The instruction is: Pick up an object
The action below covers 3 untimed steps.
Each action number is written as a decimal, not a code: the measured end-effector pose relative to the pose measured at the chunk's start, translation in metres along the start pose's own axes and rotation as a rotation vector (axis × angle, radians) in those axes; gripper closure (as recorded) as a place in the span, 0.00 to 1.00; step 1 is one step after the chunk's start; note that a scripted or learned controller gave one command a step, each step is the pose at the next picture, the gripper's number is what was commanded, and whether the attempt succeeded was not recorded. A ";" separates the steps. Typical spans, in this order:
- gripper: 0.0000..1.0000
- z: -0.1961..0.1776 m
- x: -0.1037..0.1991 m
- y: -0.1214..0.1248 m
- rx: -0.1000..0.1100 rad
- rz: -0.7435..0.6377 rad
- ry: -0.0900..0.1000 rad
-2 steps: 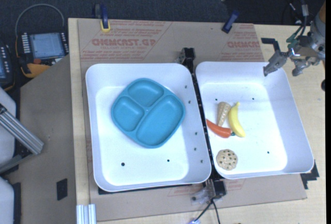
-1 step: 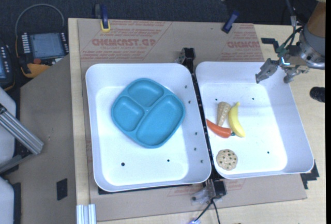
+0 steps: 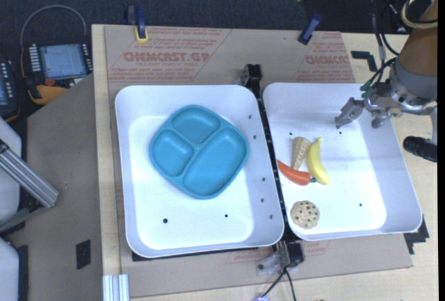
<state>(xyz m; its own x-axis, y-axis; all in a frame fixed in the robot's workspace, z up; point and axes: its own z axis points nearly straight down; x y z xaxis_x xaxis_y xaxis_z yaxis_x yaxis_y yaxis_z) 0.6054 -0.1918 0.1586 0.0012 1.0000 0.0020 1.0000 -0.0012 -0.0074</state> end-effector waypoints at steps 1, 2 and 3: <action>0.00 0.055 0.001 -0.011 0.000 0.000 0.000; 1.00 0.040 0.001 -0.009 -0.009 0.000 -0.003; 1.00 -0.004 -0.003 -0.010 -0.013 0.000 -0.005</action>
<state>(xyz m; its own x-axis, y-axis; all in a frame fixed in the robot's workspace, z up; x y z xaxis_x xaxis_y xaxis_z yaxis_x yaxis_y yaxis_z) 0.5956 -0.1943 0.1622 0.0008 1.0000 -0.0029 1.0000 -0.0008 0.0061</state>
